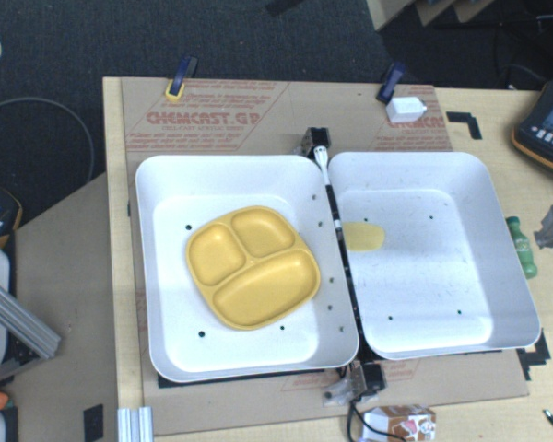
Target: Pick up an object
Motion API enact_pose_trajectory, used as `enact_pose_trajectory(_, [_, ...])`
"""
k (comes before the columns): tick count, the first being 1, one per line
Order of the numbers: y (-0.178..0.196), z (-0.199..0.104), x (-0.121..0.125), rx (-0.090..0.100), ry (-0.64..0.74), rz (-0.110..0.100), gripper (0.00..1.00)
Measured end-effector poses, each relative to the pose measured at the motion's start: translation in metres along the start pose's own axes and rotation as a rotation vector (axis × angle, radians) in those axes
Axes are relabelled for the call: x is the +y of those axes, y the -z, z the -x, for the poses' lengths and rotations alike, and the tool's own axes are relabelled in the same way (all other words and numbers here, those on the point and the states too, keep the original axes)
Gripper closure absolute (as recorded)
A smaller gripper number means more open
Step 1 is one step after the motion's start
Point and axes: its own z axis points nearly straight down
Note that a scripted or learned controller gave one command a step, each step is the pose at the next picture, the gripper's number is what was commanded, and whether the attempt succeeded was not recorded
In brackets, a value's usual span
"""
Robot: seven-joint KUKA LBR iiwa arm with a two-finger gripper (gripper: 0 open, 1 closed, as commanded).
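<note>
A yellow plate (pixel 252 265) with three compartments lies flat in the middle of the left bin (pixel 166 187), turned at a slight angle. In the right bin (pixel 461 182) a small, flat, pale yellow piece (pixel 363 237) rests on the floor close to the bin's left wall.
The two bins meet at a black divider strip (pixel 336 238). A green clamp (pixel 522 247) and a grey fitting (pixel 551 226) sit at the right bin's outer rim. A white block (pixel 405 110) and a yellow-tipped clamp (pixel 178 81) lie on the board behind the bins.
</note>
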Motion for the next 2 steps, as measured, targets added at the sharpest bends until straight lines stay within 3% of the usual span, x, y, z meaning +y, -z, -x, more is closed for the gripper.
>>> enact_pose_trajectory(1, [-0.037, -0.004, 0.023, 0.001, 0.007, 0.002, 1.0])
enact_pose_trajectory(2, [-0.021, -0.063, 0.007, 0.002, 0.01, 0.004, 1.0])
